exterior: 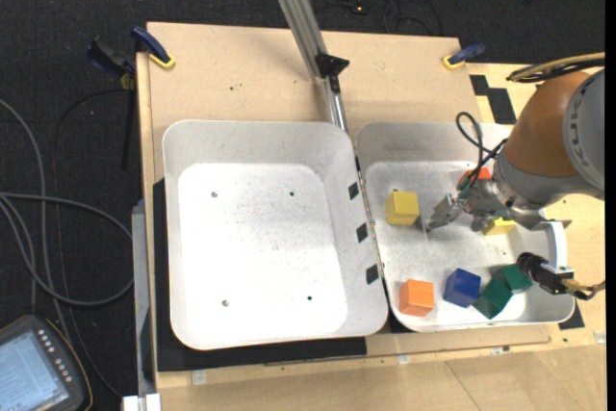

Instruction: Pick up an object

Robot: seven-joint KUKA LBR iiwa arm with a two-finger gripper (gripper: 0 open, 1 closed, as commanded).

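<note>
In the right bin (414,149) a yellow cube (403,207) lies near the left wall. Along the front wall sit an orange cube (417,296), a blue cube (463,287) and two green blocks (496,296). My gripper (459,219) hangs low over the bin floor just right of the yellow cube, open, with nothing between its fingers. One finger (440,216) points toward the yellow cube without touching it. A small yellow piece (499,226) lies partly hidden under the wrist.
The left bin (192,149) stands beside the right one, sharing a middle rim. A metal pole (298,5) slants in from the back. Clamps sit at the bench's back corners. A black cable loops above the wrist.
</note>
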